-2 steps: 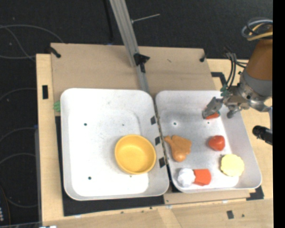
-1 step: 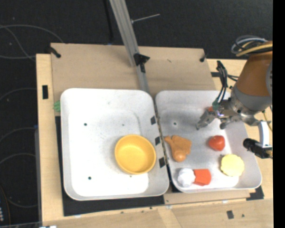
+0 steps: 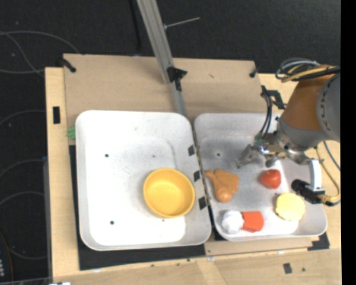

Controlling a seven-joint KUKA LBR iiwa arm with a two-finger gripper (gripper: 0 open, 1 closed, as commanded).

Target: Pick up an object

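The right bin [image 3: 225,129] holds several objects. A tan-orange lumpy object [image 3: 223,183] lies near its left wall. A red rounded object [image 3: 271,178] sits in the middle, and a pale yellow round object [image 3: 289,206] lies toward the front right. At the front lie a white object [image 3: 231,220] and an orange-red block [image 3: 253,220]. My gripper [image 3: 256,154] hangs over the right bin, just up and left of the red object and right of the tan one. I see nothing held in it.
The left bin [image 3: 118,141] holds a yellow bowl [image 3: 168,192] near its front right corner. A grey metal pole [image 3: 157,37] slants down from the top to the gap between the bins. The arm's cables [image 3: 296,69] loop at the right.
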